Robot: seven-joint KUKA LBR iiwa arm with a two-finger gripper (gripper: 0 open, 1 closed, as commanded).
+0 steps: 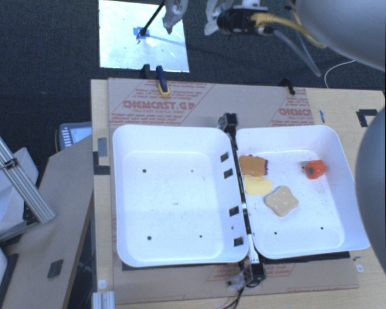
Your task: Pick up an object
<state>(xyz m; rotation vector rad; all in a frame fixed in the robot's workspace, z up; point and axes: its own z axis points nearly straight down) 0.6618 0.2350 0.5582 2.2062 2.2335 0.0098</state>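
**Two bins, four small items in the right one**

Two shallow white bins sit side by side on the counter (99,241), resting on a brown sheet (199,99) printed with red lettering. At the far left of the view a ribbed metal rail (24,187) lies at a slant off the counter's left edge, and a small grey device (72,134) sits just beyond the left bin's far left corner. The left bin (175,193) shows bare white floor with a few dark dots. Black clips (232,175) run along the seam where the two bins meet.

The right bin (301,232) holds every loose item. Nearest the seam lies an orange-brown block (253,165) with a purple edge on its right side. Just nearer than it, touching or almost touching, lies a flat pale yellow piece (258,186). Right of that and slightly nearer lies a tan slice shaped like toast (281,200). Well apart, toward the bin's far right, sits a small red-orange piece (314,169) with a dark spot.

The hand (172,18) hangs beyond the counter's far edge, above a pale floor panel (143,36); whether it is apart or together cannot be told, and nothing is seen in it. Yellow and grey cables (283,24) trail right from the wrist.
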